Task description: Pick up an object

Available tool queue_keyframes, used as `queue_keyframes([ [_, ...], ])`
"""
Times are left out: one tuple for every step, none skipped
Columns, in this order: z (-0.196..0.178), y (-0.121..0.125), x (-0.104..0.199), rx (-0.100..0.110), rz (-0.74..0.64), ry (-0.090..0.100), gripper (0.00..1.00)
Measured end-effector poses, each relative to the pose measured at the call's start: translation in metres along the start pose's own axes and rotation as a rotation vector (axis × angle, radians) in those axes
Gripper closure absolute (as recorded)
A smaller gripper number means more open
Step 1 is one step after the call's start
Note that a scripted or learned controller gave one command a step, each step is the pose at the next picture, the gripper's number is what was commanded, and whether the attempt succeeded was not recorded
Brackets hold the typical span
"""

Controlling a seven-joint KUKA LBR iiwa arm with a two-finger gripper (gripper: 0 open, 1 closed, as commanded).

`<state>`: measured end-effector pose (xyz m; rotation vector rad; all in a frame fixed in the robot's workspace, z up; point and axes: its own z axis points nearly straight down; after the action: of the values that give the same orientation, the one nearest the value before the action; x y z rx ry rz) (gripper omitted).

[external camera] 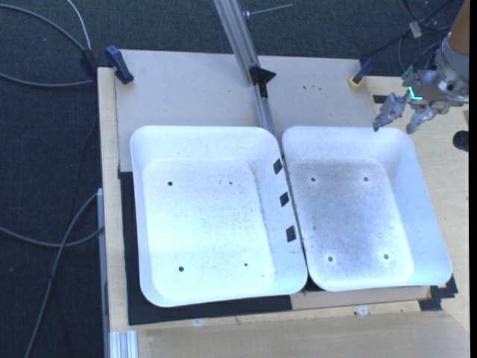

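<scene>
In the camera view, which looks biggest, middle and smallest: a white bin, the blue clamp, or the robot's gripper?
1. Left white bin; the right bin looks about the same.
2. Gripper, far smaller, though it sits nearer the camera.
3. Blue clamp, slightly smaller; too close to be sure.

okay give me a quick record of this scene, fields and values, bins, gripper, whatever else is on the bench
left bin: white, shallow, speckled floor, no object visible inside
right bin: white, shallow, darker speckling, no object visible inside
gripper: above the right bin's far right corner, fingers spread, nothing between them
blue clamp: at the bench's far left corner
metal rail: slants down to the gap between the bins
black tabs: three, along the seam between the bins
</scene>
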<state>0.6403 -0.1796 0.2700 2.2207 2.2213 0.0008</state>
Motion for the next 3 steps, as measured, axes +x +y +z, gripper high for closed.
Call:
queue_keyframes([
  [0.000, 0.000, 0.000, 0.000, 0.000, 0.000, 0.00],
  [0.052, -0.008, -0.006, 0.004, 0.001, 0.001, 0.00],
  [0.109, -0.008, -0.015, 0.005, 0.001, 0.001, 0.00],
])
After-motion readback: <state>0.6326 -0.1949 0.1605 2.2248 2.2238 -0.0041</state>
